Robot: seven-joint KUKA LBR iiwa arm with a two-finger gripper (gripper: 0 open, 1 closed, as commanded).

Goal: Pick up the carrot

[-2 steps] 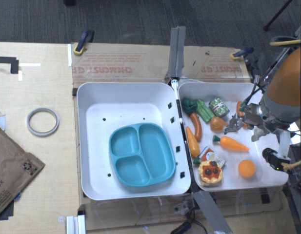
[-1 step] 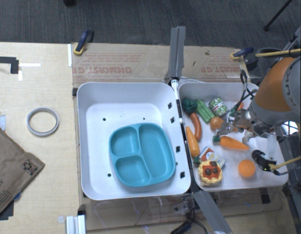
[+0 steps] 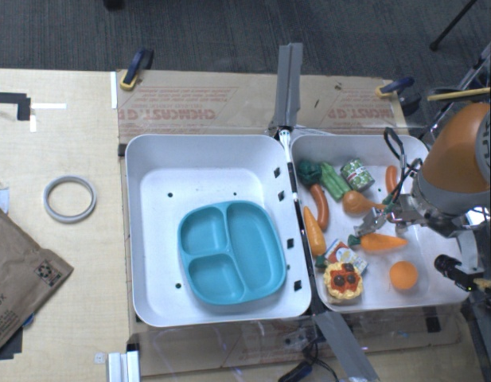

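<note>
Lying nearest the camera in the right bin (image 3: pixel 436 297) are a small decorated tart (image 3: pixel 344 281) and an orange ball (image 3: pixel 403 275), with a red-and-white item (image 3: pixel 337 251) just above the tart. Next comes the carrot (image 3: pixel 382 243), lying on its side on the bin floor, pointed end toward the divider between the bins. The hand (image 3: pixel 371 225) sits just above the carrot's narrow end, its metal fingers (image 3: pixel 366 229) reaching leftward; whether they are apart or together cannot be told, and the carrot is not seen between them. Behind the hand, the grey arm with its orange band (image 3: pixel 460 153) comes in from the right.

Further into the same bin lie a long orange piece (image 3: pixel 313 229) along the divider, a reddish-orange pepper-like piece (image 3: pixel 320 202), a round orange item (image 3: pixel 356 203), a green vegetable (image 3: pixel 329 179) and a green-labelled can (image 3: pixel 357 173).

The left bin (image 3: pixel 150 237) holds a teal divided plate (image 3: pixel 231 251) with three compartments.

On the tabletop (image 3: pixel 54 134) to the left rest a ring of tape (image 3: pixel 70 198) and a brown paper bag (image 3: pixel 18 273). Beyond the bins lies a sheet of cardboard (image 3: pixel 205 102), held by blue-and-yellow clamps (image 3: pixel 136 67).
</note>
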